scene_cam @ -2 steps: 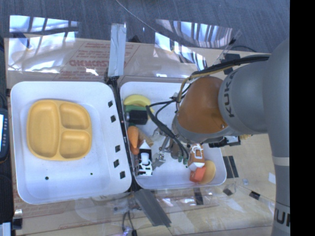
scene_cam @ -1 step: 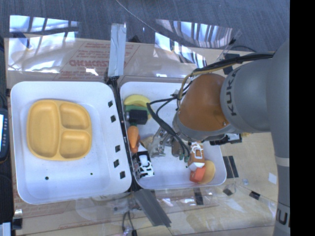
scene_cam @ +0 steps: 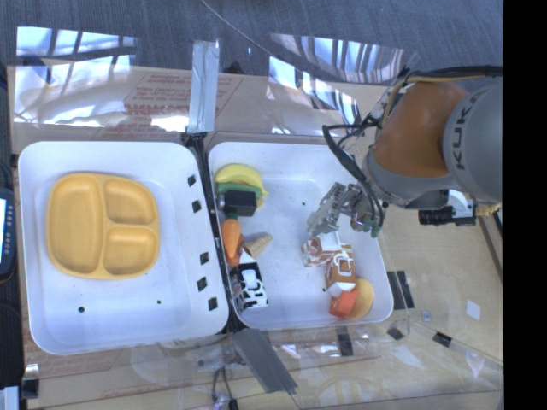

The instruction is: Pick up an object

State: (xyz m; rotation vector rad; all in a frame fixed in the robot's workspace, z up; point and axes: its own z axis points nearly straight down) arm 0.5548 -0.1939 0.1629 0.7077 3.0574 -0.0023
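Gripper over right bin, wrapper just below

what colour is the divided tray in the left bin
Yellow, a plain mustard-like shade. The divided tray shows clearly in the camera view.

The arm carries dark capital letters on its grey housing near the right edge, reading "KU" before the frame cuts the word short. The cardboard sheet lying behind the two bins bears faint red print in several lines, too washed out by glare to read. A small black-and-white object at the front left corner of the right bin shows a bold pattern, but no letters can be told on it.
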